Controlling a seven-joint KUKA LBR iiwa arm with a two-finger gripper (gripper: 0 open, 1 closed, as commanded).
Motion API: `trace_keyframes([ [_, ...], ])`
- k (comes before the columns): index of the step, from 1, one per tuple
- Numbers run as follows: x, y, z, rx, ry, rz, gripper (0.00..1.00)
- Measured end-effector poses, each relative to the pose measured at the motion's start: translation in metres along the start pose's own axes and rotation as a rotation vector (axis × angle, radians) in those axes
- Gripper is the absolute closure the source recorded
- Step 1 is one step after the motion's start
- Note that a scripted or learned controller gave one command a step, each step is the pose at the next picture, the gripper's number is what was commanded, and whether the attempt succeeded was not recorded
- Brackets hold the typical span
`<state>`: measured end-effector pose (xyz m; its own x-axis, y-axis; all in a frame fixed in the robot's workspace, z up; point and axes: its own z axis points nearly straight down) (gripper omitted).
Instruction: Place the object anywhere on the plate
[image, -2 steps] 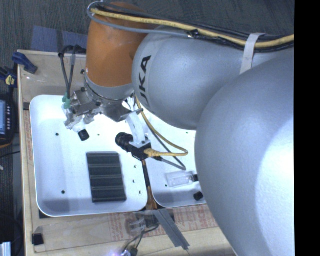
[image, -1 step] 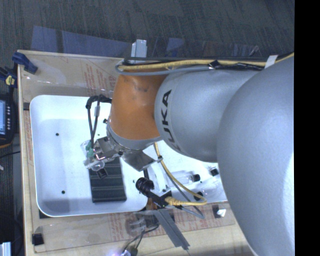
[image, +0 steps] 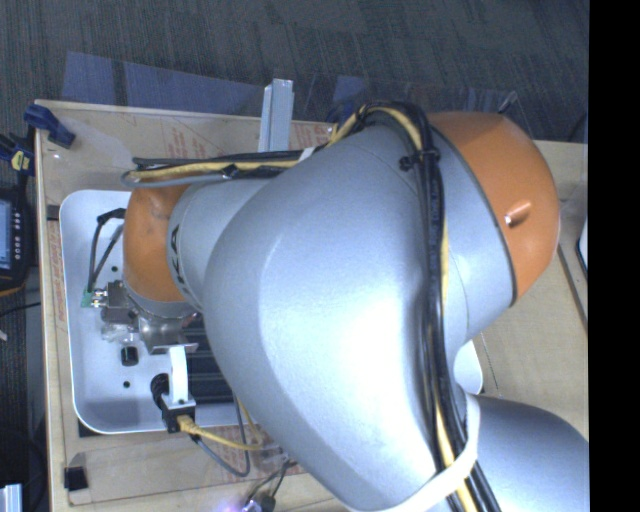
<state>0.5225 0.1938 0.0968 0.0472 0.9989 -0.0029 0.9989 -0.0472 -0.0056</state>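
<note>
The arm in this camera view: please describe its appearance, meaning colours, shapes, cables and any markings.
The arm has smooth, rounded grey shells with orange sections, one large dome at the upper right and one band above the wrist. Black and yellow cables run along its outside. The gripper end is bare metal with a white bracket and thin black wires.

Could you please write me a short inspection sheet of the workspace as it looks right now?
Surface: pale wooden bench bearing a shallow white plastic bin at the camera view's left.
Job's things: nothing seen; the large grey arm covers most of the bin.
Clutter: blue clamp at the bench's far left corner.
Grippers: the pincer's metal wrist assembly sits low over the bin; finger state cannot be told.
Cables: yellow cable and black cables run along the arm; more loop near the bin's front edge.
Surroundings: dark carpet; black device at left.
</note>
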Motion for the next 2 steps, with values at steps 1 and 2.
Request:
trace_keyframes([
  [1, -0.065, 0.043, -0.083, -0.001, 0.003, 0.313, 1.00],
  [2, -0.074, 0.053, 0.000, -0.002, 0.005, 0.599, 1.00],
])
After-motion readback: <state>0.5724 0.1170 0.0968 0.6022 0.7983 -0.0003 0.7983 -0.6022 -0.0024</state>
